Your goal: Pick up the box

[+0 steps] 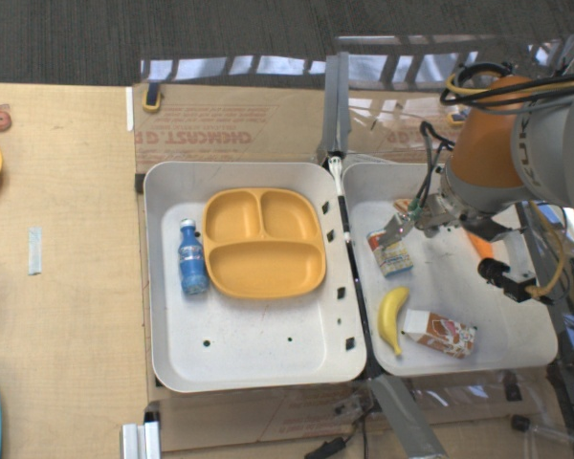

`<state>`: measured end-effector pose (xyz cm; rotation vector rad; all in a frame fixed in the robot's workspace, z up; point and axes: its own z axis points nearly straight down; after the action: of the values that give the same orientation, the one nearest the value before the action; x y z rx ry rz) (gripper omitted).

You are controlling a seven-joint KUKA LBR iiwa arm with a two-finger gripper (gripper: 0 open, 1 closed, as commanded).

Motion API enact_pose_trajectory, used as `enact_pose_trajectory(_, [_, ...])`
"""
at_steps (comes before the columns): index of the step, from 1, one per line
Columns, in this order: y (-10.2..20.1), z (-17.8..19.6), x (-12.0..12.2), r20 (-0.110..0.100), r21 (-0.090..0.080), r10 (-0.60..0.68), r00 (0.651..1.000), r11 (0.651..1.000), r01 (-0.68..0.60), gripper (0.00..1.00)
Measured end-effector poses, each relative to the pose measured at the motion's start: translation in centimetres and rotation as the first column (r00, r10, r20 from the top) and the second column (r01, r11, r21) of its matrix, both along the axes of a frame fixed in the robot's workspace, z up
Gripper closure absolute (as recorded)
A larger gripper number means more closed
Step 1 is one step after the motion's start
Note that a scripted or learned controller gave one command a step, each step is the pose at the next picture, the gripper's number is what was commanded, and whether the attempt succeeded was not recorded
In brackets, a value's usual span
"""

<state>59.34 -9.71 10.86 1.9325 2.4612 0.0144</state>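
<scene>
We see the gripper (402, 228) low in the right bin (526, 352), touching a small packet (390, 253); its grip we cannot tell, the box (440, 334) lying nearer.

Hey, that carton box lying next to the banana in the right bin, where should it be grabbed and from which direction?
Probably from straight above, closing across the short width at mid-length of the box. It lies flat, long axis running left to right, with open floor above and below it. Avoid its left end, which sits close to the banana.

Arm's fingers (399, 229) touch a small box (392, 253) in the right bin (517, 352).
</scene>
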Motion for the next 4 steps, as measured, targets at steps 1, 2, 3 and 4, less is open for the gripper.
enact_pose_trajectory(1, [-0.2, -1.1, 0.5, -0.008, 0.001, -0.024, 1.000, 1.000, 0.024, 0.00])
enact_pose_trajectory(2, [-0.3, -0.1, 0.7, -0.002, 0.000, -0.025, 1.000, 1.000, 0.025, 1.00])
enact_pose_trajectory(3, [-0.3, -0.1, 0.7, -0.002, 0.000, -0.025, 1.000, 1.000, 0.025, 0.00])
enact_pose_trajectory(4, [-0.2, -1.1, 0.4, -0.006, -0.002, -0.018, 1.000, 1.000, 0.018, 0.00])
